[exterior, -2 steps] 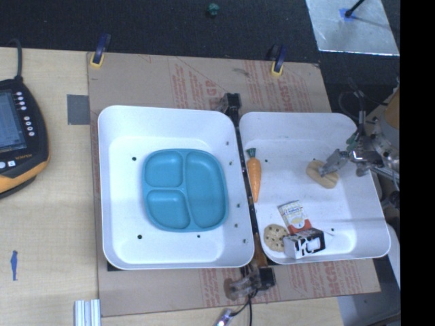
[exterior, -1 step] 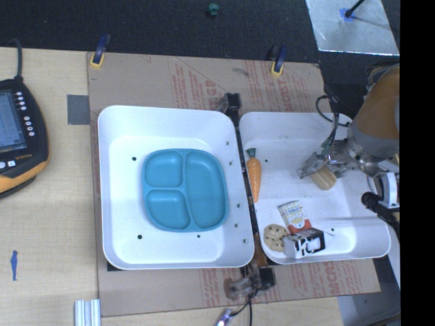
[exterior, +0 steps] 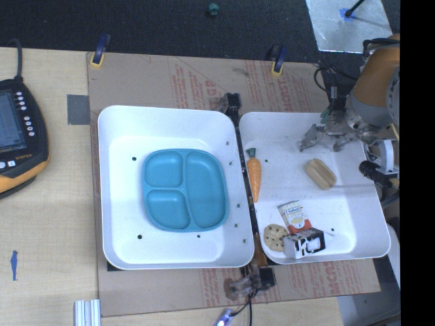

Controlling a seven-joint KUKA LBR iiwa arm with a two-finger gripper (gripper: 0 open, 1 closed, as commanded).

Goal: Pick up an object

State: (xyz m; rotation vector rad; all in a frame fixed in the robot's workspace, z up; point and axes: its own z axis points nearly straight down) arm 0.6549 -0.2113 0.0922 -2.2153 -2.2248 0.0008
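My gripper point(exterior: 327, 141) hangs over the back of the right bin point(exterior: 370, 246), its fingers spread open with nothing between them. Just in front of it lies a tan bread roll point(exterior: 320, 173), close to the fingertips but apart from them. A toy carrot point(exterior: 253, 174) lies along the bin's left wall. Near the front of the bin sit a round cookie point(exterior: 274, 236), a small orange and white packet point(exterior: 294, 215) and a black and white box point(exterior: 305, 242).
The left bin point(exterior: 115, 182) holds a blue divided plate point(exterior: 185, 189). A teach pendant point(exterior: 17, 134) rests at the bench's left edge. Clamps point(exterior: 275, 58) pin the cardboard sheet at the back. The arm's body point(exterior: 377, 80) stands at the right.
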